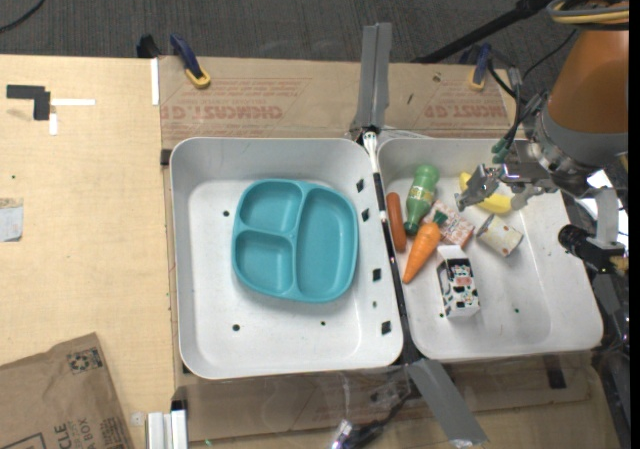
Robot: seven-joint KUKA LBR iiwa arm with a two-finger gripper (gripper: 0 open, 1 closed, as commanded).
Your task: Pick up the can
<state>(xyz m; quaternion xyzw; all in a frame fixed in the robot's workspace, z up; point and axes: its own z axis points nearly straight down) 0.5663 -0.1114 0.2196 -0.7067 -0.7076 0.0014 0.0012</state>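
Though near the gripper (478, 189) (its grip unreadable), can (458, 229) just below it.

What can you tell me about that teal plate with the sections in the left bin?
The teal plate looks like smooth plastic, with rounded corners and three compartments: one large on the right, two smaller on the left. It lies flat and slightly turned near the middle of the left bin, nothing in it, touching nothing but the bin floor.
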